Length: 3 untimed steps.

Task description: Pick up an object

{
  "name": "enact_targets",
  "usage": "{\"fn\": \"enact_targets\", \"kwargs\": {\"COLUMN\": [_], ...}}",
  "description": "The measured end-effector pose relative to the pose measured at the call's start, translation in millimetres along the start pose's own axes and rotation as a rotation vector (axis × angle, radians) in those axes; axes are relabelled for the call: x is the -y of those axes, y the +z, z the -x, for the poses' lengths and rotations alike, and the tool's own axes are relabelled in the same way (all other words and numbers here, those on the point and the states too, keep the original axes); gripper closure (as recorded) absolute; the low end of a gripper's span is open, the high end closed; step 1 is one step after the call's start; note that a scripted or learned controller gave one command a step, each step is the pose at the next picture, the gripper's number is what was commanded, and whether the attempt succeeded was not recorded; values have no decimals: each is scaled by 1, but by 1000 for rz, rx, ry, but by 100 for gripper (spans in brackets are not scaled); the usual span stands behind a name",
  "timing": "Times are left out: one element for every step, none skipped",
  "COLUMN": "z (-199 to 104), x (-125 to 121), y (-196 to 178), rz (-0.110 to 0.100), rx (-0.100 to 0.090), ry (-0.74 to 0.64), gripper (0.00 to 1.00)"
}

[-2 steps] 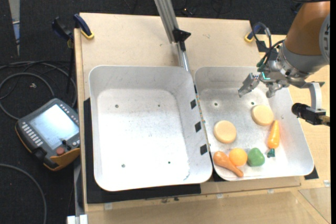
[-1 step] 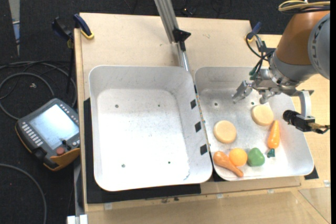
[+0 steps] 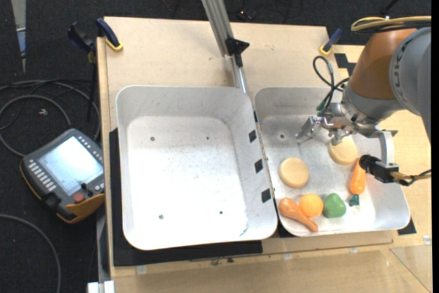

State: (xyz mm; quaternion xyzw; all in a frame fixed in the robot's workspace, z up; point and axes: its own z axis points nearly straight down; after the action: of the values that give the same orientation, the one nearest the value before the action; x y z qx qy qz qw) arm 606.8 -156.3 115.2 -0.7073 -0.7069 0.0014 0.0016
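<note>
My gripper (image 3: 318,136) hangs low over the back of the right bin (image 3: 274,103), open, with nothing between its fingers. One fingertip (image 3: 302,136) points left over bare bin floor. The other sits at the edge of a pale cream lump (image 3: 344,151), which lies just right of the gripper. A round cream disc (image 3: 293,172) lies in front of it. An orange carrot (image 3: 357,180) lies to the right. Along the front wall sit an orange gourd (image 3: 296,212), an orange ball (image 3: 311,204) and a green pepper (image 3: 334,205).
The left bin (image 3: 137,103) stands beside the right one, their rims meeting at a raised divider (image 3: 257,147). A grey metal pole (image 3: 216,3) slants down to the bins' back edge. A teach pendant (image 3: 65,175) lies on the floor at left.
</note>
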Motion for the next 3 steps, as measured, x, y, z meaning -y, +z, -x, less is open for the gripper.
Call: {"fn": "enact_targets", "kwargs": {"z": [-1, -1, 2], "x": [0, -1, 1], "y": [21, 10, -34], "rz": [2, 5, 8], "rx": [0, 1, 1], "ry": [0, 0, 1], "gripper": [0, 100, 100]}}
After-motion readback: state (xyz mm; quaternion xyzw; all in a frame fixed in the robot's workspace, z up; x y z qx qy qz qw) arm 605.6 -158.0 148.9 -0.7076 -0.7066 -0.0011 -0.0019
